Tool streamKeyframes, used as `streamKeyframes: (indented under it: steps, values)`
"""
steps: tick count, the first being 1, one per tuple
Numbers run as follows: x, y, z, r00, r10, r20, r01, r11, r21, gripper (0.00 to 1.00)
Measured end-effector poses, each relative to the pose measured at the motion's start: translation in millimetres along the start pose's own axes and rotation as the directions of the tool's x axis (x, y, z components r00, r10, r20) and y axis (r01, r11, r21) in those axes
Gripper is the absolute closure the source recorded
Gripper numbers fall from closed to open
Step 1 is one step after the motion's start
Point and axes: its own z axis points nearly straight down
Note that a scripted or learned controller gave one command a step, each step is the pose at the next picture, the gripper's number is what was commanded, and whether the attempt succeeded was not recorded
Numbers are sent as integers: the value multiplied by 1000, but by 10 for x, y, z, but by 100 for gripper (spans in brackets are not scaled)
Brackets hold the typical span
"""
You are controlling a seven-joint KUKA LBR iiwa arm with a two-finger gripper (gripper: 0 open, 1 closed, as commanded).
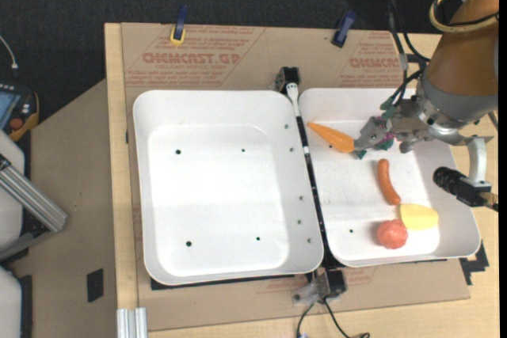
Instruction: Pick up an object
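Four objects lie in the right bin (451,245). An orange carrot (331,137) sits near its left wall, and a reddish sausage (387,180) lies in the middle. At the front are a yellow piece (418,216) and a pink-red ball (391,234), touching each other. My gripper (379,145) hangs over the bin just right of the carrot's thick end and above the sausage. It is open, with nothing between its fingers.
The left bin (150,170) stands beside the right one, and a black divider strip (305,162) runs between them. A black part of the arm (459,186) juts over the right bin's right rim. Blue clamps (178,28) hold the cardboard base at the back.
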Motion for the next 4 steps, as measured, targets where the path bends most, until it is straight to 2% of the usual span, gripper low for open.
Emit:
streamKeyframes:
  steps: [1, 2, 3, 4]
  values:
    - [-262, -517, 1294, 1000, 6, -3, -6, 1000, 10, 0]
    - [-250, -473, 1132, 1000, 2, 1, -2, 1000, -3, 100]
    - [-533, -767, 1270, 1000, 4, -1, -4, 1000, 3, 100]
    - [-394, -725, -1036, 1000, -3, 5, 3, 1000, -20, 100]
